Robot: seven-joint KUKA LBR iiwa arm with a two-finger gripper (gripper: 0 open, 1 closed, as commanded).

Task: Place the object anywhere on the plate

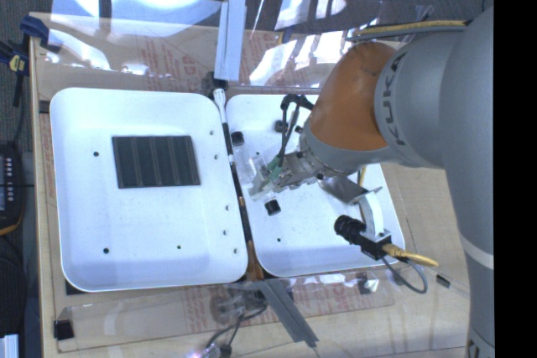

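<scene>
Grey arm (436, 71) overhangs right bin (310, 260); dark plate (156, 161) lies left.

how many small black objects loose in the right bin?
2: one small black object near the divider at the right bin's upper left, another small black cube mid-bin below the gripper. The arm may hide more.

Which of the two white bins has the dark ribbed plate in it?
The left bin: the dark ribbed plate lies flat in it. The right bin has the gripper over it.

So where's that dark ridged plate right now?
The dark ridged plate lies flat in the left white bin, toward its upper middle. The arm's gripper is over the right bin, past the divider.
</scene>
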